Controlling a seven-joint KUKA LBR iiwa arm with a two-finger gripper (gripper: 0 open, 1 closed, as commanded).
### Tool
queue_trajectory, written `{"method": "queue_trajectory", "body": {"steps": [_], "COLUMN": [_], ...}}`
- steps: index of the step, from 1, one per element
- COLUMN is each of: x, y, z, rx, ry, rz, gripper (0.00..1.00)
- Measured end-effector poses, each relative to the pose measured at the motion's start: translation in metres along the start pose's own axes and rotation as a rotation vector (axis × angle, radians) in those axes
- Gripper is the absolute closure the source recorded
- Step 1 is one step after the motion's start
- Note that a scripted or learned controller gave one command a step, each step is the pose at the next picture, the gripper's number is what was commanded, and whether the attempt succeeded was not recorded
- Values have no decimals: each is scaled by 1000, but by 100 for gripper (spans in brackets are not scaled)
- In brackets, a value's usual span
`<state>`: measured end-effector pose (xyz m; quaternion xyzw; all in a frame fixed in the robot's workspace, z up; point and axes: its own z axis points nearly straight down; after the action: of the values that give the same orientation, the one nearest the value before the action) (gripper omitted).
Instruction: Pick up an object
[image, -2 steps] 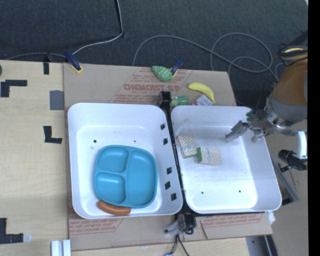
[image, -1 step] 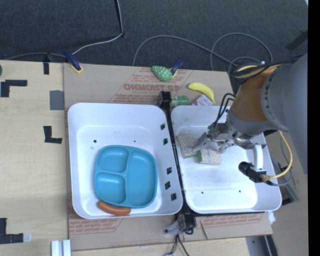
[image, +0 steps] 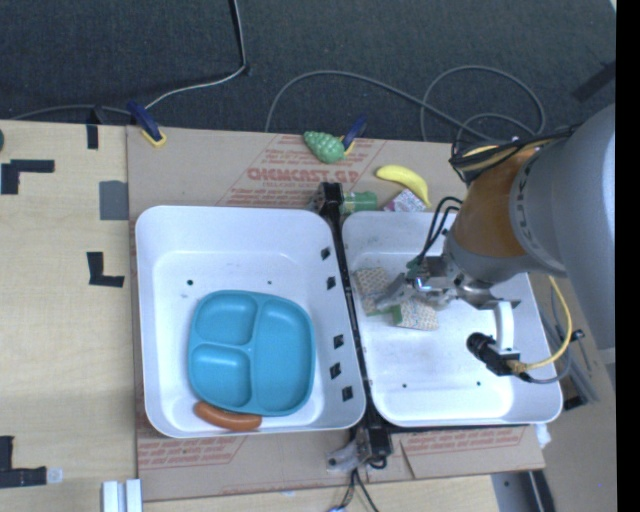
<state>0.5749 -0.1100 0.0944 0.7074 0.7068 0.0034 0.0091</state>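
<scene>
Hand low in the right bin, over a small patterned object.

The hand (image: 405, 290) sits down at the bin floor with its metal tips at a small, flat, checkered-looking item (image: 412, 314) with a green edge; from this slant I cannot tell whether it is spread, closed, or pinching anything. That item lies near the middle of the right bin (image: 440, 395), just beside the divider. The likely failure is that a thin, limp piece on smooth white plastic slides or folds away rather than lifting, or gets caught by one corner and drops. In the left bin (image: 160, 260) a glossy blue sectioned plate (image: 250, 350) rests with an orange sausage-shaped toy (image: 227, 416) touching its lower rim. A yellow banana (image: 403, 182) and a knobbly green toy (image: 324, 145) lie on the cardboard-covered worktop (image: 200, 170) beyond.
</scene>
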Motion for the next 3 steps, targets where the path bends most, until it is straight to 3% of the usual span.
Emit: {"method": "queue_trajectory", "body": {"steps": [1,2,3], "x": [2,53,121], "y": [4,0,-18], "z": [-14,-91,-100], "rx": [-10,15,20], "ry": [2,5,9], "rz": [-2,-2,-3], "gripper": [100,100,100]}}
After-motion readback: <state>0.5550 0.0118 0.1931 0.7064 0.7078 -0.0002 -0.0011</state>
